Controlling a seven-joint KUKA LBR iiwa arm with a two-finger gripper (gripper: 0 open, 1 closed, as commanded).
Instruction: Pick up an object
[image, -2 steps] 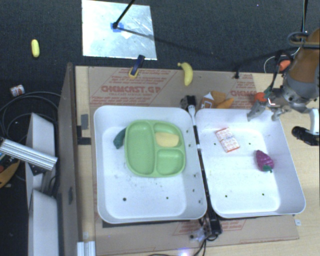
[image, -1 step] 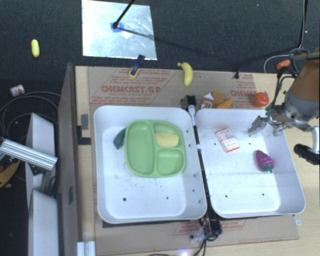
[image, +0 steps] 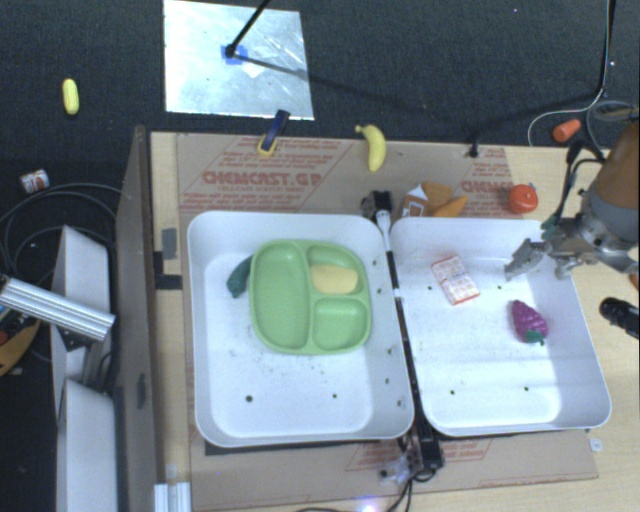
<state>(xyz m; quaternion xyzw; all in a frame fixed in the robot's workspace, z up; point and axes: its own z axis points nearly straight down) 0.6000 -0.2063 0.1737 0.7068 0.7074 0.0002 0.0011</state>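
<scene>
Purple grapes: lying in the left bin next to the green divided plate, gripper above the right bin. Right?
Not quite. The camera view shows the purple grapes lying in the right bin, apart from the green divided plate, which sits in the left bin. The gripper is above the right bin, as you said.

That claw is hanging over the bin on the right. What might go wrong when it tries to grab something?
The gripper sits between the red-and-white packet and the purple grapes, over neither, so it may well close on nothing. The packet lies flat and may slip away. The grapes lie close to the right bin's wall, which might crowd the fingers.
</scene>
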